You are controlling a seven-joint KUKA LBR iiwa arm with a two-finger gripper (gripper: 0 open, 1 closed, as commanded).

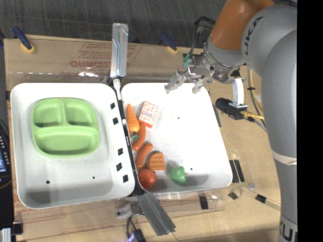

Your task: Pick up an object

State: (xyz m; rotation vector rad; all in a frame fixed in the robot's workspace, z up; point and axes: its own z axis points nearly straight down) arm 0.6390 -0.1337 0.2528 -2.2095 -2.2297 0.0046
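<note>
Hovering over right bin (202, 135) rim, metal hand (184, 84) spread, ungrasping; glossy plastic carrot (132, 119) below

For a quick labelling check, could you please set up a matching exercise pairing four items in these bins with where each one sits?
Things:
1. green divided plastic tray
2. orange toy carrot
3. small green toy pepper
4. two-finger gripper

Places:
A. near the right bin's front edge
B. above the right bin's far edge
C. in the left bin
D. beside the divider, in the right bin

Pairs: 1-C, 2-D, 3-A, 4-B
</note>
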